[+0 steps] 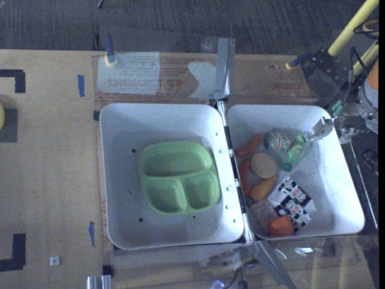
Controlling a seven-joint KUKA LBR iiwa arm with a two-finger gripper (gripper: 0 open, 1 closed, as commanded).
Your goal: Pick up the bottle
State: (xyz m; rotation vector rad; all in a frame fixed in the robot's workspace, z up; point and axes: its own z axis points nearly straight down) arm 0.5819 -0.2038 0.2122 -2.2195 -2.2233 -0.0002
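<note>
The bottle (pixel 294 155) is small and green and lies tilted in the right bin (pixel 337 185), near its back middle. It rests against a round green-topped can (pixel 277 140) on its left. My gripper (pixel 323 127) reaches in over the right bin's back right corner, just up and to the right of the bottle's upper end. I see nothing held in it. The grey arm behind it runs off the right edge.
The right bin also holds orange carrot-like pieces (pixel 248 145), a tan disc (pixel 263 164), a black-and-white patterned pack (pixel 293 201) and a red-orange item (pixel 280 225). A green divided plate (pixel 178 176) sits in the left bin (pixel 120 137). A yellow pole (pixel 355 26) slants at the back right.
</note>
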